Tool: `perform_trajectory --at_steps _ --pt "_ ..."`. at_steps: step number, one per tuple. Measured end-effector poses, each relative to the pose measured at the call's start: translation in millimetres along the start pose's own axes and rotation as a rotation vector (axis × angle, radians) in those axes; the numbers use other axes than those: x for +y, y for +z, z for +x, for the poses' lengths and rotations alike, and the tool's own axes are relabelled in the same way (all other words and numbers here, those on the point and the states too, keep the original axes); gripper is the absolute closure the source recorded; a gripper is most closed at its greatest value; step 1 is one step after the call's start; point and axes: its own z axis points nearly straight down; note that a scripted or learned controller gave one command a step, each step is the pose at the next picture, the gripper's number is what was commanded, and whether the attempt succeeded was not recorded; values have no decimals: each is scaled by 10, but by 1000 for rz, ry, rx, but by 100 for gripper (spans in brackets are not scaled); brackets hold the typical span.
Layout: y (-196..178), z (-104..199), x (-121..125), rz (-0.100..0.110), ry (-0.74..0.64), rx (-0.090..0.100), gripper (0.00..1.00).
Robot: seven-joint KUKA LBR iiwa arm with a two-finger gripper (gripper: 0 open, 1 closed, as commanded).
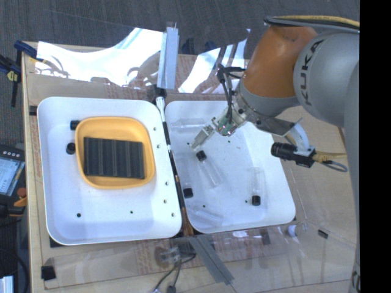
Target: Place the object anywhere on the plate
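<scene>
— Counting first: what is seen?
— Two white bins [55, 224], one yellow plate [115, 152], three clear tubes [209, 171] in the right bin.
— And the claw [201, 138]?
— Held over them; its grip cannot be told.

Two white bins: left bin [55, 206], right bin [275, 206]. Yellow-orange plate [113, 130] in the left one, with a dark grey ribbed insert [116, 157], striped lengthwise. Grey arm [330, 72] with an orange band [278, 60]. Small black bits [200, 155] plus clear, see-through tubes [211, 174] in the right bin. Tan wooden bench [330, 212].
</scene>
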Motion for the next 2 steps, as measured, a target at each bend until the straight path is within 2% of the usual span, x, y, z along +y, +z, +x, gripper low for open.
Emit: perform_trajectory --at_steps 1,2 --pt "-99 -9 0 1 -2 -1 100" --pt "99 362 -60 3 -286 3 100"
